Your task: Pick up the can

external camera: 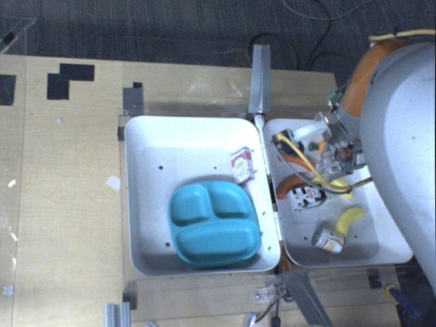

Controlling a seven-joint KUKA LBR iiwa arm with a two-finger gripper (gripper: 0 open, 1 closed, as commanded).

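The can (328,240) is small and silvery with an orange and white label. It lies on its side near the front of the right bin (392,254). My gripper (335,148) hangs over the back part of that bin, above a clutter of small items, well behind the can and apart from it. The grey arm with its orange band (357,77) comes in from the right and hides the bin's right side.
A yellow curved piece (350,218) lies just behind the can. An orange item (289,182), a white and black item (308,195) and yellow strands (327,179) crowd the bin's middle. The left bin (146,148) holds a blue divided tray (213,222) and a small red packet (242,165).
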